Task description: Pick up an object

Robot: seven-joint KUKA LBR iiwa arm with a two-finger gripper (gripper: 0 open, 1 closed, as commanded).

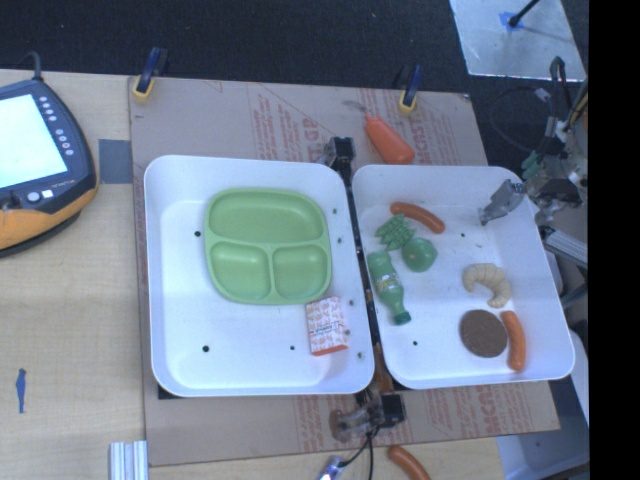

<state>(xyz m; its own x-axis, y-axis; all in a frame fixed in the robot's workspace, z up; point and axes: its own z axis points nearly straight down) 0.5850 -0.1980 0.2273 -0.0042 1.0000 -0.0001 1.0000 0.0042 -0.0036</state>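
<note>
Gripper (497,206) hangs at the right bin's (440,368) far right corner; whether it is apart or together I cannot tell, and nothing shows in its grasp. That bin holds a sausage (417,216) near its far edge, broccoli (396,232), a green bottle (387,286) along its left edge, a croissant (488,282) and a brown patty (484,333) toward the near right corner. The left bin (180,358) carries a green tray (267,244) and a packet (326,326). Both rest on cardboard (300,118) on a wooden bench (70,348). The arm enters from the right.

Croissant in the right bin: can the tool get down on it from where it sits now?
Probably yes. The croissant lies alone on open bin floor, apart from the brown patty and sausage. The tool hangs near the bin's upper right corner, with nothing between them.
</note>
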